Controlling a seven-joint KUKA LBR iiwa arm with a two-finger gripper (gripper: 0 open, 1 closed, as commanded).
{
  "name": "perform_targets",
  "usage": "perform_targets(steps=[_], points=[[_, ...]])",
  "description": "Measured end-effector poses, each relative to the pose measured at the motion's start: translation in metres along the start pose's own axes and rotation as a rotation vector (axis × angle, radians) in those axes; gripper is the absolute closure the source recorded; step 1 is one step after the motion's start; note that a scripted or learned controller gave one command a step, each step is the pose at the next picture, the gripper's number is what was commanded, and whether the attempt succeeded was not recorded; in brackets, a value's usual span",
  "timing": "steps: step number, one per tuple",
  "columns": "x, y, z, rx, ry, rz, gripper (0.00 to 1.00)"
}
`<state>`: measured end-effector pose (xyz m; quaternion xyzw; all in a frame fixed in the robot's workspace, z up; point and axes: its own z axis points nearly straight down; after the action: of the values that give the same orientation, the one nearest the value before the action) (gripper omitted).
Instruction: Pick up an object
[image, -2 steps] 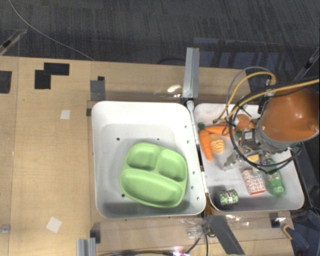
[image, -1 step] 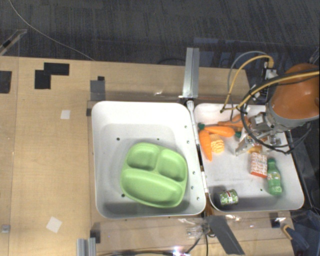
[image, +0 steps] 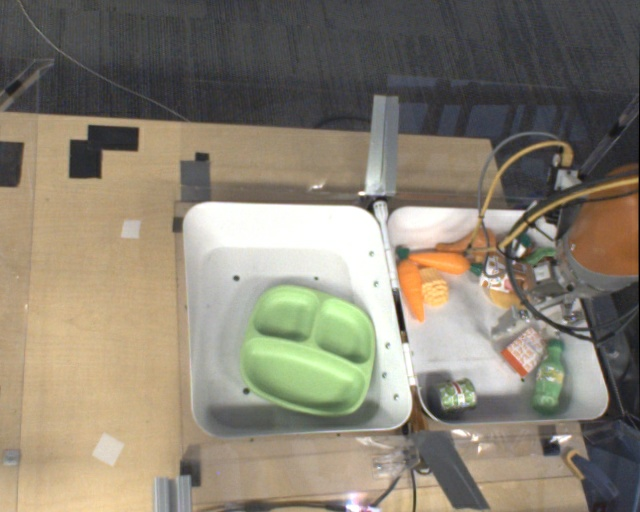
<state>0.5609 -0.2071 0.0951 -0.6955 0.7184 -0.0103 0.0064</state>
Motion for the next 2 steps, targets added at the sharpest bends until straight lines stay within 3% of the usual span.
perform_targets(steps=[1,2], points=[[0.002,0.066,-0.001,0.002,0.001,-0.085,0.0],[-0.002,0.06,-0.014,0.019,-0.001,-0.088,1.0]])
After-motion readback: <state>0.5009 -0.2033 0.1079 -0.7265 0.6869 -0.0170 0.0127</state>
